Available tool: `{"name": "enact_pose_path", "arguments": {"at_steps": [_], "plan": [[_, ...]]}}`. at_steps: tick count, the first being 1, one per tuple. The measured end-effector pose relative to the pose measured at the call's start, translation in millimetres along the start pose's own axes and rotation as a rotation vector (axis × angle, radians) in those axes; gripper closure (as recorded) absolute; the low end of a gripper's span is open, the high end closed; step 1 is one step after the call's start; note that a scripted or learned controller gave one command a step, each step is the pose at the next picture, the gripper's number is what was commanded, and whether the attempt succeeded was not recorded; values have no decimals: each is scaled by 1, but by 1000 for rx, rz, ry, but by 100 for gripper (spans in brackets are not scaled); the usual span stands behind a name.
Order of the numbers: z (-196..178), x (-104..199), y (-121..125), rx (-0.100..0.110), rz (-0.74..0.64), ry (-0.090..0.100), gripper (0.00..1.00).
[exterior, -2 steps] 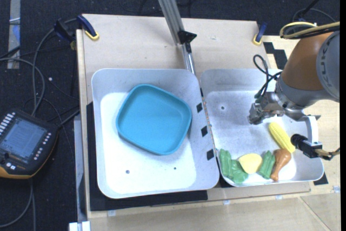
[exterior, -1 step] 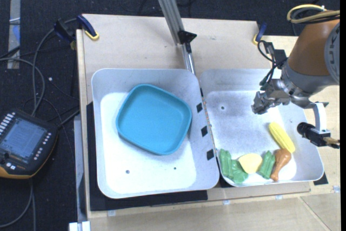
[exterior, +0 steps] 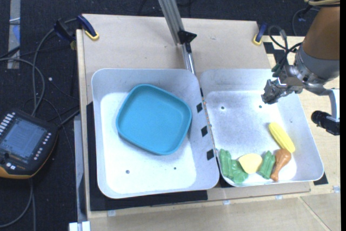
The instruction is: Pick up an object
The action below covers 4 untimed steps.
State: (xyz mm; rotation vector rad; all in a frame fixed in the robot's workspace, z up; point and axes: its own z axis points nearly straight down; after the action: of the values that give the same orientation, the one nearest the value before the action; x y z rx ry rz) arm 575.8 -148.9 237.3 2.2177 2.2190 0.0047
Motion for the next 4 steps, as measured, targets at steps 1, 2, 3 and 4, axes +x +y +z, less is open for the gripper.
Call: {"name": "enact_pose_path", "arguments": {"at_steps": [1, 2, 3, 4], "plan": [[-11, 0, 0, 4, 0, 1, 100], [1, 52, -6, 6, -4, 2, 100], [1, 94, -18, 6, -3, 2, 100], [-4, 147, -35, 5, -4, 2, 100]]}}
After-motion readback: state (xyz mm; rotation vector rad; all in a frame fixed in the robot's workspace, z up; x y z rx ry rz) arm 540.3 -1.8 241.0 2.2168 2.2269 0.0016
